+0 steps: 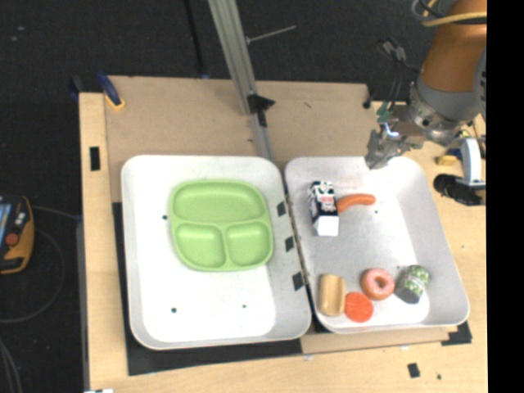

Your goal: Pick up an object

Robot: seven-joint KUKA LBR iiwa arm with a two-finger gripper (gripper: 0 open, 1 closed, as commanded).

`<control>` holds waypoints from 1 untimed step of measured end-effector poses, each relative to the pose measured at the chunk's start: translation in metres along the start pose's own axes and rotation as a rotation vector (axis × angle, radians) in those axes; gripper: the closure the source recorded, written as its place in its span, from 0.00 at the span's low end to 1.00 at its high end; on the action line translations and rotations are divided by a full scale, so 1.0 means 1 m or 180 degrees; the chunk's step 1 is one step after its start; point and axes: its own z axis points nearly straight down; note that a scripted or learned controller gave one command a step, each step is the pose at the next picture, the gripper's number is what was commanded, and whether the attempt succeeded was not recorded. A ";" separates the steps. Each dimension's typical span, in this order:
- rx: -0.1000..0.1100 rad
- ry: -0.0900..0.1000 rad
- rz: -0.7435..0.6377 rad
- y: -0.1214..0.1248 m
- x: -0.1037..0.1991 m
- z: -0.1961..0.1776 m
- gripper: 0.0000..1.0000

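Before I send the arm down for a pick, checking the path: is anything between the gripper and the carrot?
Nothing visible. The gripper hangs over the right bin's far rim; the carrot lies just below, with bare bin floor between.

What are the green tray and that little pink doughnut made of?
The green tray looks like moulded plastic: one even matte colour, with smooth rounded dividers between its three compartments. The pink doughnut is probably a plastic or rubber toy, judging by its flat, uniform colour, though it is too small to be sure.
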 end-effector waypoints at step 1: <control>-0.0001 0.0002 -0.0003 -0.016 0.055 -0.004 1.00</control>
